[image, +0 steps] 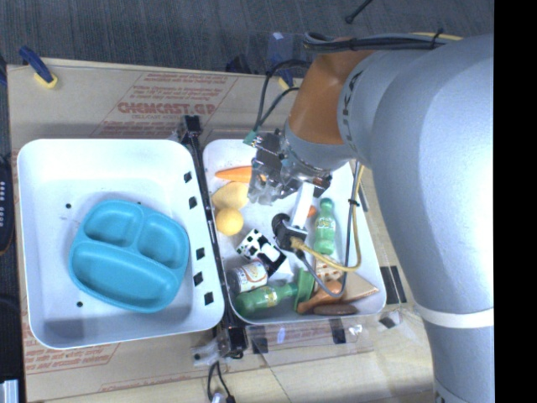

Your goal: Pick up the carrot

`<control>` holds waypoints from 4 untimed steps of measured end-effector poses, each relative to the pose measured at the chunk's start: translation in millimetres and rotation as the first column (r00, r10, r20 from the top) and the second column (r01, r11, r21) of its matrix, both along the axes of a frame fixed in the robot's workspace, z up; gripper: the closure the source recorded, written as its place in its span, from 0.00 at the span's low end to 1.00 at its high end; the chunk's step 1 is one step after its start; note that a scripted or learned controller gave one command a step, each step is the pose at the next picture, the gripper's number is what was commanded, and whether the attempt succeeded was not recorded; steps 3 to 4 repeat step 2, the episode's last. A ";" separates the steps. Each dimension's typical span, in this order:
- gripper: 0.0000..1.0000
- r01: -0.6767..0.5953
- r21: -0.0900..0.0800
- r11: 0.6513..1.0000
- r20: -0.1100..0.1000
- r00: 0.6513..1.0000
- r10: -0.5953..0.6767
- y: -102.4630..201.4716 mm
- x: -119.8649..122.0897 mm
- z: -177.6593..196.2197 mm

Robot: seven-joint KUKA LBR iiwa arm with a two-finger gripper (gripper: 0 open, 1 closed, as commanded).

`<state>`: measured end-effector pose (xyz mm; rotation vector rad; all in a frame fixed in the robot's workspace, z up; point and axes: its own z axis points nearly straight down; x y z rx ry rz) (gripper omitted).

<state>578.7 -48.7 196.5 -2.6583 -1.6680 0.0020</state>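
Note:
The carrot (234, 174) is an orange stick lying near the back left corner of the right bin (367, 263); its right end is hidden by the gripper. My gripper (263, 193) hangs right over that end, its metal fingers pointing down toward the bin floor just right of the carrot and above a yellow pear-shaped fruit (228, 196). The grey arm with its orange band (327, 99) covers the bin's back right part.
The right bin also holds a yellow lemon (229, 222), a black-and-white die (251, 244), a green bottle (323, 225), a second green bottle (273, 295), a can and brown pieces at the front. The left bin (50, 166) holds a blue divided tray (128, 253).

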 end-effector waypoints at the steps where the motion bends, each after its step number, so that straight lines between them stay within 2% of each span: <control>1: 1.00 0.349 -0.005 0.937 -0.006 0.937 -0.349 -37.7 -30.0 23.6; 2: 1.00 0.214 0.001 0.977 -0.016 0.977 -0.214 47.0 -14.7 -7.1; 4: 1.00 0.214 0.001 0.977 -0.016 0.977 -0.214 47.0 -14.7 -7.1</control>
